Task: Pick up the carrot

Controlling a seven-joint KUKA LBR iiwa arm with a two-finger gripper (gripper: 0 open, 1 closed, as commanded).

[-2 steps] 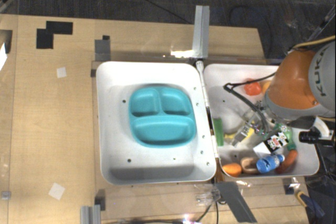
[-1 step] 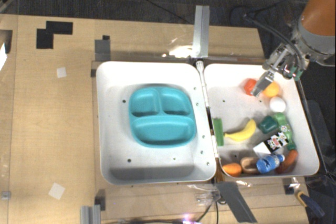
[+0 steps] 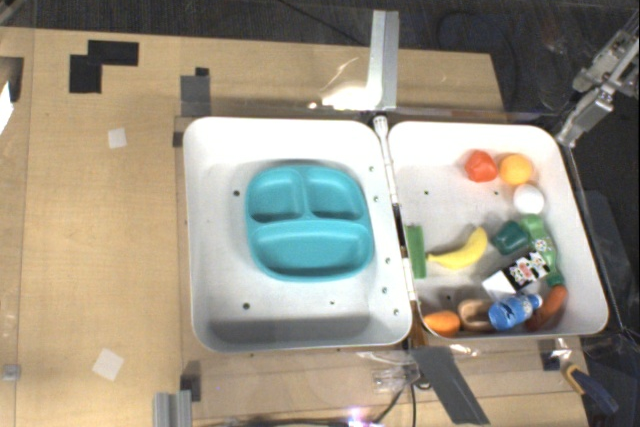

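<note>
The gripper [image 3: 600, 100], jaw state unclear, hovers outside the right bin [image 3: 575, 177]; the carrot [image 3: 551, 303], far below it, sits crowded, risking a wrong grab.

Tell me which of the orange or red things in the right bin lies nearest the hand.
The round orange ball at the bin's far right corner, closest to the hand. The red piece sits just left of it; the rest lie along the near edge.

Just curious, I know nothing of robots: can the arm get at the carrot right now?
Probably, but awkwardly: nothing lies over the carrot, yet it sits in the right bin's near right corner, against the blue bottle and the wall.
</note>
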